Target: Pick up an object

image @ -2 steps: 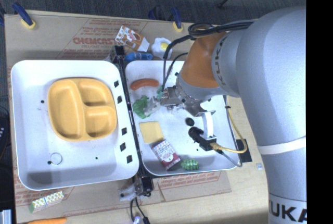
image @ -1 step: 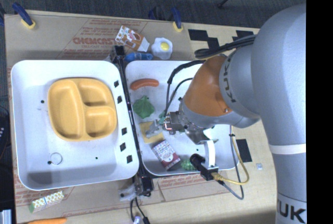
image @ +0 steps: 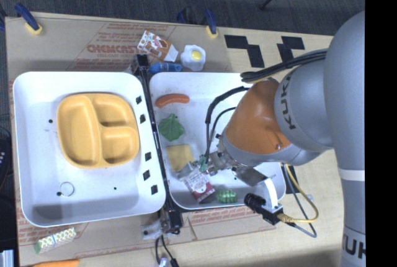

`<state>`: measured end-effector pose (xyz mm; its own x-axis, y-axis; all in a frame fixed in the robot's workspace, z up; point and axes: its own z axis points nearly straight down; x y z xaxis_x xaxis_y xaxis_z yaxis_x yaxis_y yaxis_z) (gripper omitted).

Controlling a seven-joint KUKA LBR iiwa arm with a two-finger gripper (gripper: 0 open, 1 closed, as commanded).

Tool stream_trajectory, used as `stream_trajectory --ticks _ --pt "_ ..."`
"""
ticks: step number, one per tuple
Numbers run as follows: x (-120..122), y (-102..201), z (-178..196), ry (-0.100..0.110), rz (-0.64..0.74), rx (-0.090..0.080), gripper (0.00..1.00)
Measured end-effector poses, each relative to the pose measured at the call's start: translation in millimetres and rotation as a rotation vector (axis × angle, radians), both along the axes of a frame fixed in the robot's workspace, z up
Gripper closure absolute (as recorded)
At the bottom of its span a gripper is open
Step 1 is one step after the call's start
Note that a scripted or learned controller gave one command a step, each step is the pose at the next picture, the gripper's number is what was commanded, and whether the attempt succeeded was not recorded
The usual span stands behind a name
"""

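Down in the right bin [image: 260, 82], toward six o'clock, the claw [image: 203, 167] hovers over a small red-and-white packet [image: 197, 182]; I cannot tell its spread. Judging by this, the reach is underway, and next comes closing squarely on the packet and lifting.

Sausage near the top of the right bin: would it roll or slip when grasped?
The sausage looks round and smooth, so it probably rolls sideways if nudged and may slip. It looks small, likely light.

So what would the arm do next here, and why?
Probably ease straight down a little and close. The gripper hangs low in the right bin, right at the yellow block and a small packet, with the green leaf nearby. Nothing looks lifted yet.
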<state>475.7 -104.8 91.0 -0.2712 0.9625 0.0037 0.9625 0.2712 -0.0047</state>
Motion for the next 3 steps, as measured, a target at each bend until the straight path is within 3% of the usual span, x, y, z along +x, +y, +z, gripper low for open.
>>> stream_trajectory --ticks 1,2,3 --pt "0.3 7.6 0.1 0.000 -0.002 0.000 0.00" --pt "0.3 7.2 0.1 -0.001 0.110 0.001 0.00" --pt "0.4 6.1 0.3 -0.003 -0.195 -0.002 0.00"
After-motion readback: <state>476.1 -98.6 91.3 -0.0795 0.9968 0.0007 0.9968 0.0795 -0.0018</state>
